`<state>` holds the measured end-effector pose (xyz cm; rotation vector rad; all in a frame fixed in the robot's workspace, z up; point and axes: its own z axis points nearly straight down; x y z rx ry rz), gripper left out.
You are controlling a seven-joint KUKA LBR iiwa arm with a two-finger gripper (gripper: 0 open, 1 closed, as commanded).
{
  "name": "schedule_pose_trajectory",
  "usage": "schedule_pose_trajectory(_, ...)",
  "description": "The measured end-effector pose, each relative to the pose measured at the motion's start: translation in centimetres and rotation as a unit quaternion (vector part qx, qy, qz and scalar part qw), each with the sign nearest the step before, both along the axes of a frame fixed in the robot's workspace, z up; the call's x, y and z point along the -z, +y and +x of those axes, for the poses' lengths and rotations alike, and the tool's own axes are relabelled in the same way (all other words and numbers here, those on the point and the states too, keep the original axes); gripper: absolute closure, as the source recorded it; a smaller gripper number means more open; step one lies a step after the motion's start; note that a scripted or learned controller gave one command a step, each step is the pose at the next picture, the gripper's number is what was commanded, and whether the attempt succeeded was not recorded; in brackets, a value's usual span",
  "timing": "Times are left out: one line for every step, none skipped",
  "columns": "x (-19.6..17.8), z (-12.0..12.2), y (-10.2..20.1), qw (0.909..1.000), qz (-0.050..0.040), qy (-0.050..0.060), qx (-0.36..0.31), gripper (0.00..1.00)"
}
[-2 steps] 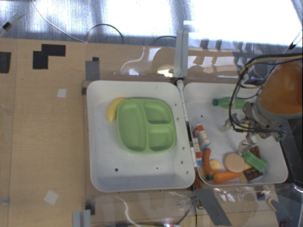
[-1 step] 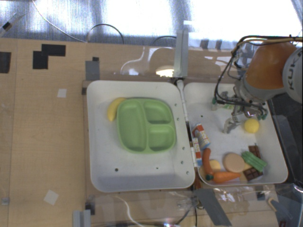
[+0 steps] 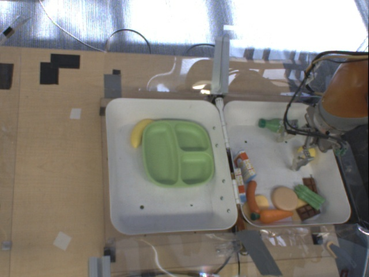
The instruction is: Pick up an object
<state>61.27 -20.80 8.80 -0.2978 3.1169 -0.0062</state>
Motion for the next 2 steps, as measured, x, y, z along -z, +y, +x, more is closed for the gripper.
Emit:
schedule_pose_trajectory(0.0,-1.5,0.3,1.0000,0.0007,-0.001,0.000,0.00)
schedule_pose_trajectory(-0.3,-10.3,7.4,1.0000,0.0013,-0.002,-0.005,0.00)
